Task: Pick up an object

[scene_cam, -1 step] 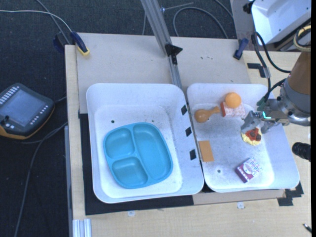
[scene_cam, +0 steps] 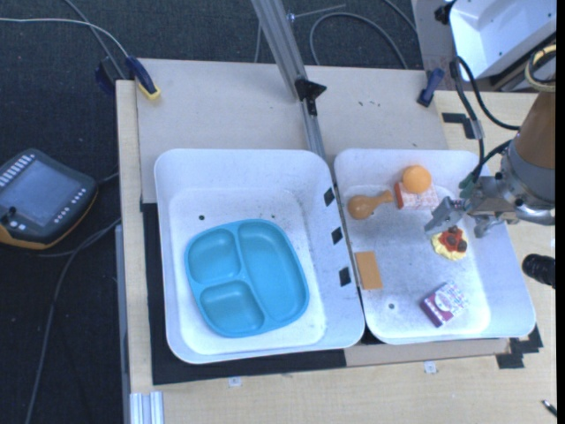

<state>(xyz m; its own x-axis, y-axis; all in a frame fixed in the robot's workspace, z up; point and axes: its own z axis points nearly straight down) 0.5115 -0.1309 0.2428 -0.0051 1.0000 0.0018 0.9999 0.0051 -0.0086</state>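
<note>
In the right bin [scene_cam: 516, 300] my gripper [scene_cam: 460, 223] hovers open just above a small yellow and red object [scene_cam: 451, 246], its fingers spread to either side with nothing between them. An orange ball [scene_cam: 414, 179] rests up and to the left of the gripper, beside a small white and red piece [scene_cam: 415, 200]. A brown wooden piece [scene_cam: 365, 205] with a round end lies further left. A tan flat card [scene_cam: 368, 270] lies near the bin's left wall. A purple and white box [scene_cam: 444, 303] sits near the front.
The left bin [scene_cam: 168, 179] holds a blue divided tray [scene_cam: 247, 276]. A metal pole [scene_cam: 291, 51] slants down to the gap between the bins. Black cables [scene_cam: 477, 122] hang by the arm. A handheld pendant [scene_cam: 40, 200] lies on the floor at left.
</note>
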